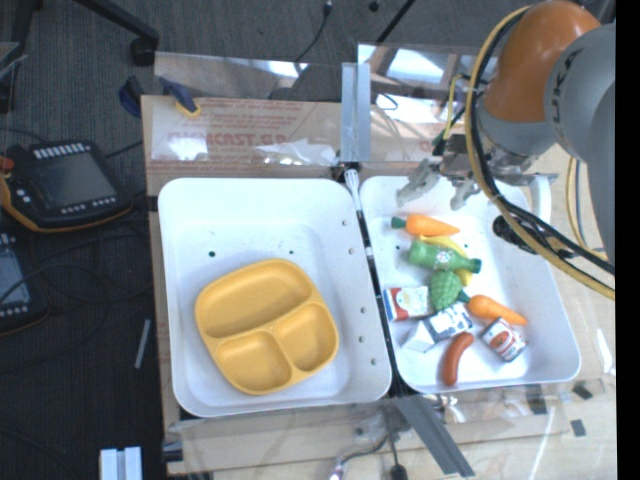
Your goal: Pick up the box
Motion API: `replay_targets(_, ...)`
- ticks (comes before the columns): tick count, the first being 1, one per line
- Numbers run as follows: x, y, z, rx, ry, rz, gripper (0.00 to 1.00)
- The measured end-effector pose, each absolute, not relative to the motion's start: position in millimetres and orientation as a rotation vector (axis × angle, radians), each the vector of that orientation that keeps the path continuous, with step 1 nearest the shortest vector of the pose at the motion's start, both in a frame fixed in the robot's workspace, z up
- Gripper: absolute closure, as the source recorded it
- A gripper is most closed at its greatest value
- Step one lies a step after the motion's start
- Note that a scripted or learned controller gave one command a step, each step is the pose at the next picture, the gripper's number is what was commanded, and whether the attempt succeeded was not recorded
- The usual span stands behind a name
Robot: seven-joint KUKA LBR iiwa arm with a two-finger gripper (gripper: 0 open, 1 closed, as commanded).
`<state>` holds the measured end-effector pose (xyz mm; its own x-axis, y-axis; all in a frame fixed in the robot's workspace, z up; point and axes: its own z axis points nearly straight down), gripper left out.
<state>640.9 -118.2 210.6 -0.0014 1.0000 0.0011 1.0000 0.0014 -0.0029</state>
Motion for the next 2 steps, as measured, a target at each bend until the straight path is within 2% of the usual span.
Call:
replay_targets(1,574.8,-122,132,-2.341,-2.090,0.005,0.00)
replay_targets(2,593.9,-110,93,-2.008,-2.446,0.007,0.00)
